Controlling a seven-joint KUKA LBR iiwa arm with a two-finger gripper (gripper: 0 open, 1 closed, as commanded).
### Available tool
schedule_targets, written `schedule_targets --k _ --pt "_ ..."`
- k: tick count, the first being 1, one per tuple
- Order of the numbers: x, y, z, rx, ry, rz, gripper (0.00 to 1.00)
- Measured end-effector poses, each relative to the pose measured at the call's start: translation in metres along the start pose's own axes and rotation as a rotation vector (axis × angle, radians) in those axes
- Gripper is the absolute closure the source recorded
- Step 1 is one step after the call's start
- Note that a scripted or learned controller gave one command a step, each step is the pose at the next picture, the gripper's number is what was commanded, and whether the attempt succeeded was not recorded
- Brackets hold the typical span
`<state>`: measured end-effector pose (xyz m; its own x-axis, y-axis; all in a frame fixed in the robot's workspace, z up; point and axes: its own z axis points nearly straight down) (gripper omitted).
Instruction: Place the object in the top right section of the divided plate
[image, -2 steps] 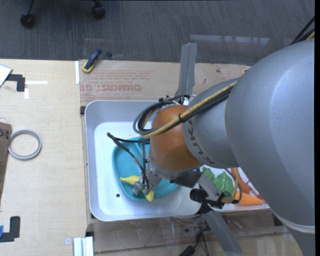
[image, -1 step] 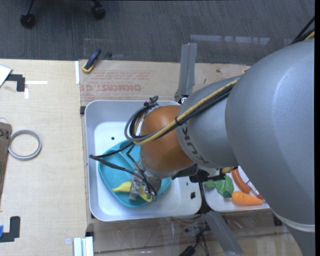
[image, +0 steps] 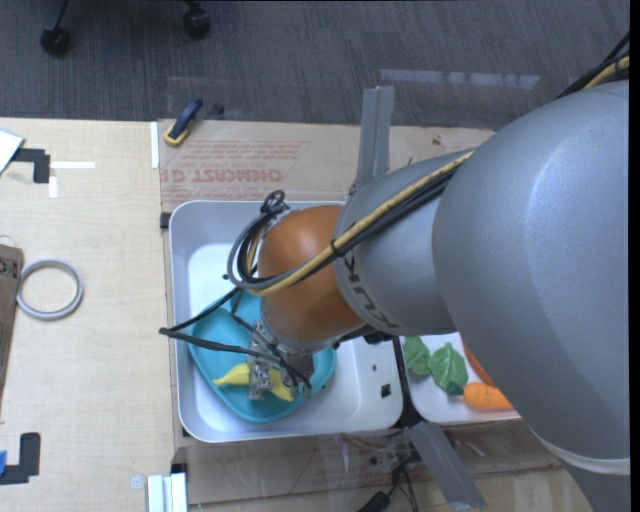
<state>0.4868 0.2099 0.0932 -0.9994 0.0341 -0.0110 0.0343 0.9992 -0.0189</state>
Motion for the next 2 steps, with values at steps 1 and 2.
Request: schedule_targets --k 1,2 --pt "-0.005 0.002 -0.005 -0.003 -0.015 -0.306 1.00" --pt "-0.002 0.018 0.001 -0.015 0.014 0.555 1.00"
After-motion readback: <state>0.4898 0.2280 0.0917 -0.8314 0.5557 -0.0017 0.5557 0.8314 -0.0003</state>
